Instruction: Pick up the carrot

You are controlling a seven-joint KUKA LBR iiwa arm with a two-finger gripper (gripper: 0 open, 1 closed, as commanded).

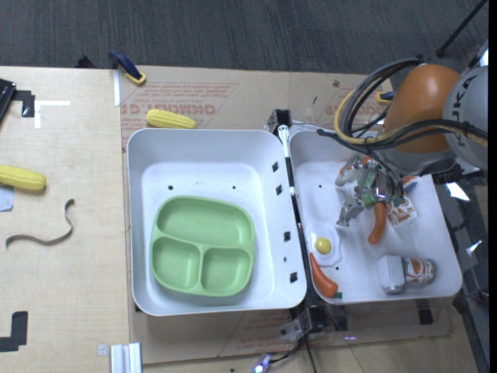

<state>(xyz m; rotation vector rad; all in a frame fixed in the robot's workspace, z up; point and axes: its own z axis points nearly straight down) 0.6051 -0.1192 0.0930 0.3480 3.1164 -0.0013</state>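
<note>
The tool (365, 196) hovered in the right bin (435, 286), apparently beside a sausage (377, 222); its grip was unclear; it needed aiming at the carrot (324, 277)

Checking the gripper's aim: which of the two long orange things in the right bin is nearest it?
The slim orange sausage-shaped piece just below the gripper; the orange-red carrot lies at the bin's front-left corner.

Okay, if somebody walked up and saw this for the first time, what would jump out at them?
Probably the green divided plate alone in the left bin. Next, the arm's orange band and looped cables over the right bin, where the pincer hangs beside an orange sausage-shaped piece; the carrot lies at the front-left corner.
</note>
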